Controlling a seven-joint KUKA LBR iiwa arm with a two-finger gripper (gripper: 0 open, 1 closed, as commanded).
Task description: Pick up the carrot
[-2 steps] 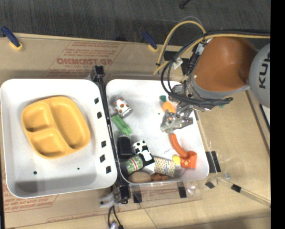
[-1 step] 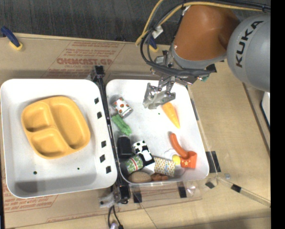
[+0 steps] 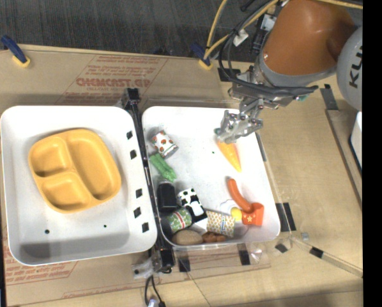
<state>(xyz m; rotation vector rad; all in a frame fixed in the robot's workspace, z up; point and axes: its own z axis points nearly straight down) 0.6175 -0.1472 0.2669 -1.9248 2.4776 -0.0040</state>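
Pickup wasn't really done yet: the carrot (image 3: 230,155) was still lying in the right bin (image 3: 197,117) near its far right wall, with the gripper (image 3: 237,125) lowered right over its top, grip state couldn't be told. A yellow tray (image 3: 74,169) was kept in the left bin (image 3: 15,123); small toys were heaped at the right bin's near end.

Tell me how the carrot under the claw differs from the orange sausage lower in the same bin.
The carrot is yellow-orange, straight and tapers to a point; the sausage is redder, curved and round-ended. The carrot lies right at the claw; the sausage lies apart, nearer the pile of toys. Both rest in the right bin.
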